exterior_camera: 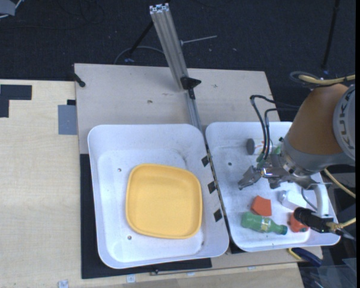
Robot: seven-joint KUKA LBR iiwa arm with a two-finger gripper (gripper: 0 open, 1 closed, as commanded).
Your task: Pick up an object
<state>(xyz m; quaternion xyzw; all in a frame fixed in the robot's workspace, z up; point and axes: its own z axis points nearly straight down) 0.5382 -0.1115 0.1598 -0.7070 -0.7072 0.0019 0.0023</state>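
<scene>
Grey gripper (247, 180) low over the right bin (228, 152), fingers spread apart, nothing between them.

Just below: an orange block (261, 206), then a green bottle (262, 223) lying on its side near the front rim, a small red piece (296, 222) to its right. Behind the fingers, a small grey cylinder (250, 144). Across the divider, a yellow plate (164, 200) flat in the left bin (108, 161).

Even, bright overhead light fills the scene. The white bins (102, 161) glare slightly. Shadows are soft and detail is grainy.
</scene>
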